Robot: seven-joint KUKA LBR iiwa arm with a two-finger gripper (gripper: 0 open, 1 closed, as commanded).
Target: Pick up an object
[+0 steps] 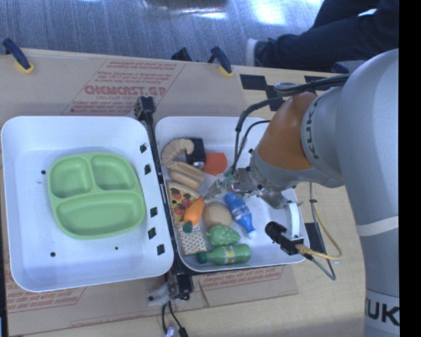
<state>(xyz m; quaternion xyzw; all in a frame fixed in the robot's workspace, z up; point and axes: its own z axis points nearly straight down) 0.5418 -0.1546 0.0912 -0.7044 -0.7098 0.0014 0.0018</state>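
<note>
The grey arm's hand (pixel 233 181) hung low inside the right shallow white bin (pixel 281 258), its tip among the toys; whether it was clenched or released could not be told. Just below it lay a small blue plastic bottle (pixel 239 213), tilted. Left of the hand lay pale bread sticks (pixel 186 175) and an orange carrot (pixel 194 210). Further below lay a green plastic bottle (pixel 226 255). Far to its left, a green divided plate (pixel 96 194) sat in the other white bin (pixel 24 146).

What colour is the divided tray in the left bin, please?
Light green; the divided tray shows plainly in the camera view.
</note>
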